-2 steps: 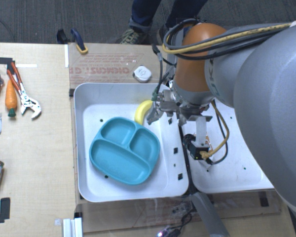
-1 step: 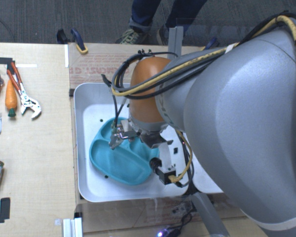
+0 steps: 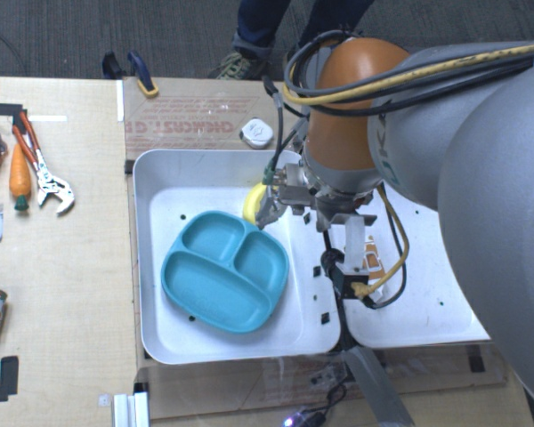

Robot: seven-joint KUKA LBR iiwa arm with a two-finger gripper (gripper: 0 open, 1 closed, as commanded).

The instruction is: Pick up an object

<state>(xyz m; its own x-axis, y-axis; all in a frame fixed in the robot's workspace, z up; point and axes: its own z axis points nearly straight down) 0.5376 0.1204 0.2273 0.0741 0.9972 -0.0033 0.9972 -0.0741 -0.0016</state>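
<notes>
From my seat, the gripper (image 3: 269,205) hung low in the left bin (image 3: 147,238), near its back edge. A yellow object (image 3: 253,205) lay just beside it, toward the bin's left, touching the blue plate (image 3: 222,272). Whether the gripper was spread or pinching, I couldn't tell.

Single fixed camera above bench, looking down at slant. Arm (image 3: 445,140) enters from view's right, wrist nearest lens, bulking large over right bin (image 3: 427,327). Left bin (image 3: 151,265) sits beyond tool toward view's left, whole in frame. Bench top (image 3: 62,274) further left; floor strip along top edge.
</notes>
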